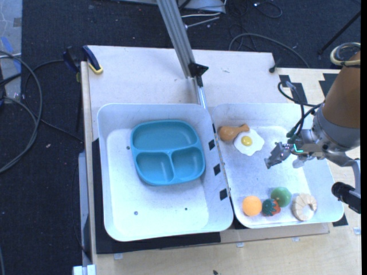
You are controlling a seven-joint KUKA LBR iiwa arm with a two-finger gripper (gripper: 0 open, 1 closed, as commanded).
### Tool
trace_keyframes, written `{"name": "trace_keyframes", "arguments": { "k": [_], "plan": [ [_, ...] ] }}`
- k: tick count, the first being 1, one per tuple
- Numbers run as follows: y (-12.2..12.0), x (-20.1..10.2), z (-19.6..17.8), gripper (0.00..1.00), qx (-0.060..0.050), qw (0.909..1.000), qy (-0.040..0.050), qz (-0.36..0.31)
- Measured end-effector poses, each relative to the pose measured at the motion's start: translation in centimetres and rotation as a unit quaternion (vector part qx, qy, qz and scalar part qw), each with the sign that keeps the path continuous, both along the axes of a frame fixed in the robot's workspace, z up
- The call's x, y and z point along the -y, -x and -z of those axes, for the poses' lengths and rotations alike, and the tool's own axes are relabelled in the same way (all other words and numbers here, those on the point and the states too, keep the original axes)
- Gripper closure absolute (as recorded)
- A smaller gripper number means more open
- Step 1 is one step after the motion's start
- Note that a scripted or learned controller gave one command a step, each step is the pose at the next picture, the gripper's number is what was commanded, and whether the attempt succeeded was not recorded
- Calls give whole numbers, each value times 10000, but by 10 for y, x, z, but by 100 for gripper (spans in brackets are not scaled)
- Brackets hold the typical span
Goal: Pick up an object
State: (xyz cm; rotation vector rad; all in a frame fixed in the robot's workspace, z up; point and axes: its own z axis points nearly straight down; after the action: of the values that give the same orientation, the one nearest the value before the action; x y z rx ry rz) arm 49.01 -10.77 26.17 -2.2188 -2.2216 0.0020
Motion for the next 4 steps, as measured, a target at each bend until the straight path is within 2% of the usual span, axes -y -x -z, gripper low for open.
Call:
{"name": "trace_keyframes", "arguments": {
  "k": [1,2,3,4],
  "plan": [
    [0,0,-1,0,8,10000,1,-1],
    [9,5,55,0,-17,10000,-3,16],
    [10,-2,117,0,-22,10000,-7,11],
    [9,-2,169,0,17,10000,6,13]
  ]
}}
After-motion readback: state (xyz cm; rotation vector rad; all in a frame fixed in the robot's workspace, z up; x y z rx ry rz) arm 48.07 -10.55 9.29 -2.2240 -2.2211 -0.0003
